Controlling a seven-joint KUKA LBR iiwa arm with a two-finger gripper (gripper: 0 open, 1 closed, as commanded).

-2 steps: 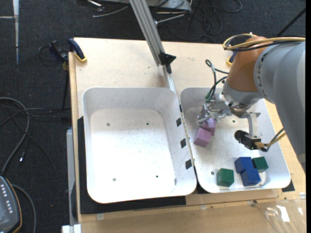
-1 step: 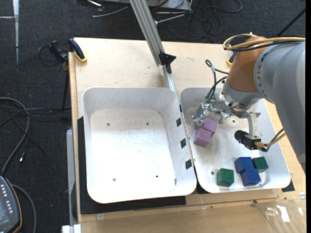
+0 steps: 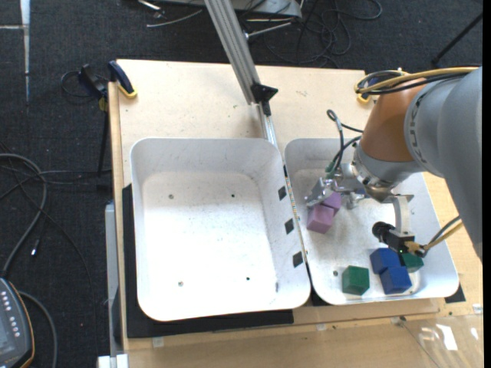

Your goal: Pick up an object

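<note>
— Where the right bin meets its left wall, do you see the purple block?

— Yes. It sits tilted in the upper left part of that bin, and the gripper is directly on top of it. The metal fingers touch its upper edge, but whether they pinch the block or are only spread above it, I cannot tell.

— What lies around it?

— Near the front wall of the same bin is a green block. To the right of it, two blue blocks touch each other, with a small dark green piece just beside them. The left bin stands next to it on the tabletop.
</note>
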